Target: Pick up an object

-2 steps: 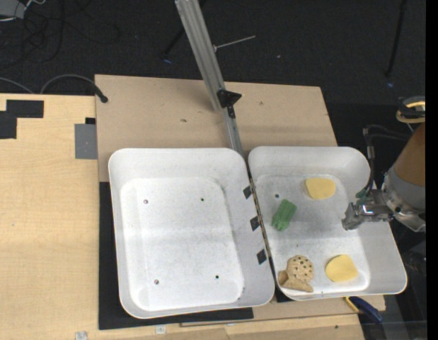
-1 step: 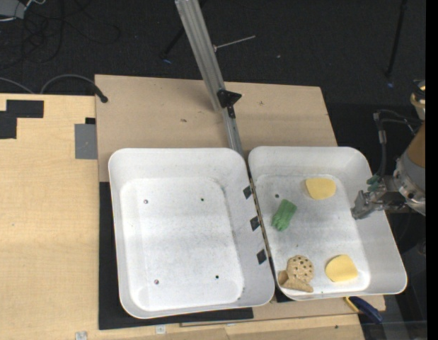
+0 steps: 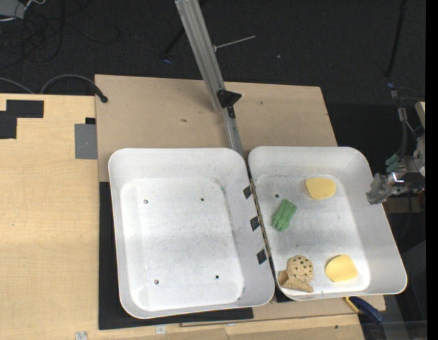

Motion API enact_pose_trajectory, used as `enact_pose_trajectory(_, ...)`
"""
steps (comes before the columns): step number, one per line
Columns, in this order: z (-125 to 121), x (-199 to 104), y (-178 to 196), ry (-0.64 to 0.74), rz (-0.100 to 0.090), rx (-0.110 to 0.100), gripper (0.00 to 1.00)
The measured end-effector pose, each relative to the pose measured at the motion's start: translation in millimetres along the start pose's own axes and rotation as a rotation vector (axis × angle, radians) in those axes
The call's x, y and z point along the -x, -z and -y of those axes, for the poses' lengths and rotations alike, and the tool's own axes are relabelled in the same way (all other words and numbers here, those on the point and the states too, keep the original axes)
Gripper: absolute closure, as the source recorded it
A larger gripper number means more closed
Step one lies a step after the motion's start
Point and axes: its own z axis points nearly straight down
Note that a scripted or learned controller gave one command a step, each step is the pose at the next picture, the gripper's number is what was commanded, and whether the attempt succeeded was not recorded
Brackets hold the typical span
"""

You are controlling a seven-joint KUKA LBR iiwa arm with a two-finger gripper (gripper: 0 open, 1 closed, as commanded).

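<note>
The right bin [image 3: 367, 190] holds a pale yellow piece [image 3: 320, 188] near its far side, a green piece [image 3: 284, 214] towards its left wall, a tan cookie-like piece [image 3: 298, 272] at the near left corner and a yellow round piece [image 3: 342, 268] at the near right. My gripper [image 3: 387, 185] hangs at the view's right edge, just outside the right bin's right rim, apart from all the objects. Nothing shows between its fingers.
The left bin [image 3: 127, 190] stands beside the right one, with black clips along the shared wall [image 3: 252, 211]. A slanted metal rail [image 3: 204, 55] rises from behind the bins. Wooden bench boards lie to the left and behind.
</note>
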Motion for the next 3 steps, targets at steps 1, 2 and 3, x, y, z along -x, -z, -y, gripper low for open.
enact_pose_trajectory(1, 4, -55, -14, 0.002, -0.005, -0.008, 1.00)
enact_pose_trajectory(2, 9, -105, -9, 0.003, -0.005, -0.008, 1.00)
enact_pose_trajectory(3, 4, -149, -17, 0.002, -0.005, -0.009, 1.00)
